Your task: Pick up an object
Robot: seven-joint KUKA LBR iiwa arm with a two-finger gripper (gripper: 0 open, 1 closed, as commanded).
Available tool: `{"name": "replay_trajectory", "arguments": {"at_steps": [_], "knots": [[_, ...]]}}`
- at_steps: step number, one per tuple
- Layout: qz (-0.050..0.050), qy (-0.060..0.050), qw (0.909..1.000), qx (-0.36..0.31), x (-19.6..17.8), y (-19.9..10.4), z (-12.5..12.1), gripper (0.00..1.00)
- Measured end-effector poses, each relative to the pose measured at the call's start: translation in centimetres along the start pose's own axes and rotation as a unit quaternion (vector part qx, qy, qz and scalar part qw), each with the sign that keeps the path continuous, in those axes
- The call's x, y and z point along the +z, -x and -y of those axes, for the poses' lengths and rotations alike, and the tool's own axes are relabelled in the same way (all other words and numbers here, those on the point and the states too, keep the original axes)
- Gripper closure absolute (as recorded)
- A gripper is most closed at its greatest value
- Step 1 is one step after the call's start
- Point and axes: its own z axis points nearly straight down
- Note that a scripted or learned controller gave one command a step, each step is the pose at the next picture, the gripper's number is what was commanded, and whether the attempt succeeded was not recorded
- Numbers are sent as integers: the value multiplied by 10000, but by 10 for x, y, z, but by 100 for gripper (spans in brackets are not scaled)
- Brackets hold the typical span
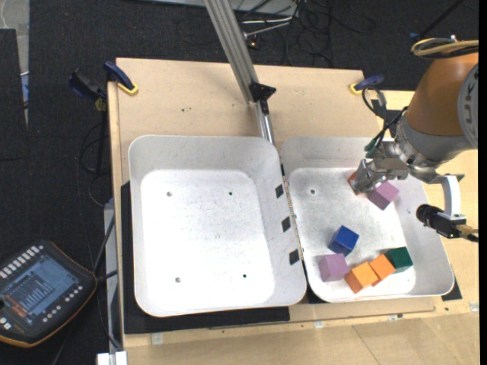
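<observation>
i see gripper over right bin near its far edge, light purple block at its tip, fingers' grip i can't tell, blue block mid-bin, purple block, orange block, green block along near edge, left bin beside

A pale wooden tabletop carries two shallow white bins side by side, the left bin and right bin, their rims touching.
</observation>
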Motion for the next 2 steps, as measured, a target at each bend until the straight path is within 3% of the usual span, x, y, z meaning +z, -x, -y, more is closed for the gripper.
{"name": "replay_trajectory", "arguments": {"at_steps": [1, 2], "knots": [[-5, -13, 10000, -4, -16, 0, -1, 100], [-17, -35, 10000, -29, -10, -51, 3, 100]]}}
